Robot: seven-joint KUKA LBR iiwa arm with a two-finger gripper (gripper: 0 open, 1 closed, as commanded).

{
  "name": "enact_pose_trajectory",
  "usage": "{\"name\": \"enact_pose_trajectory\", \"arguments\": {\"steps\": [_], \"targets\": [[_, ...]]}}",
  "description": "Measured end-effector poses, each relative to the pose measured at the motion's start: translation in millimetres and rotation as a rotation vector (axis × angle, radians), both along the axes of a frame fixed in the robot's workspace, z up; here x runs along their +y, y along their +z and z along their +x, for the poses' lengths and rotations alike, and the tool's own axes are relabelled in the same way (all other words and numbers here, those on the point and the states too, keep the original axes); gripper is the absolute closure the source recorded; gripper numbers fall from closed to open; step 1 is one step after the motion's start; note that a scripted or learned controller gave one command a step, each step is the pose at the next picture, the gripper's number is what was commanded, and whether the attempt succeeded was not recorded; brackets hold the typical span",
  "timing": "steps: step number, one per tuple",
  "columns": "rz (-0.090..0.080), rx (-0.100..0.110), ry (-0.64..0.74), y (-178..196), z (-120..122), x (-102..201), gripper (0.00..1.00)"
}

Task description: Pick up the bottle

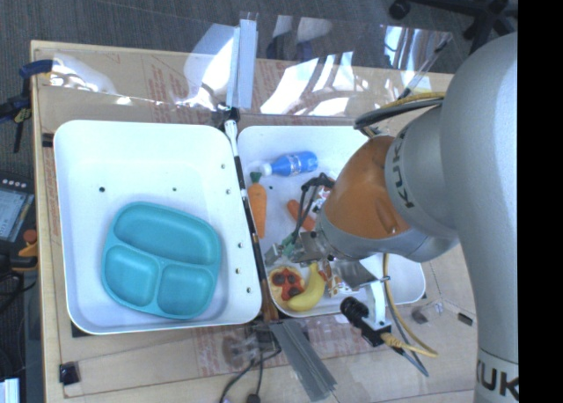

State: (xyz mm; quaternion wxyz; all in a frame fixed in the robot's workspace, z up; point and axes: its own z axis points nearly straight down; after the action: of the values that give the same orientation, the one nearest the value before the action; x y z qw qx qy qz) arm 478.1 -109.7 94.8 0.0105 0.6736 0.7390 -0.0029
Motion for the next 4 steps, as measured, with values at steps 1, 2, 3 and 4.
{"name": "enact_pose_trajectory", "arguments": {"steps": [1,2,3,4], "targets": [[0.011,0.012,0.012,8.0,-1.3,4.7,1.00],[0.003,0.009,0.006,8.9,-1.4,0.2,0.00],[0.008,0.015,0.012,17.3,-1.9,2.3,1.00],[0.005,0.015,0.012,17.6,-1.9,0.9,0.00]]}}
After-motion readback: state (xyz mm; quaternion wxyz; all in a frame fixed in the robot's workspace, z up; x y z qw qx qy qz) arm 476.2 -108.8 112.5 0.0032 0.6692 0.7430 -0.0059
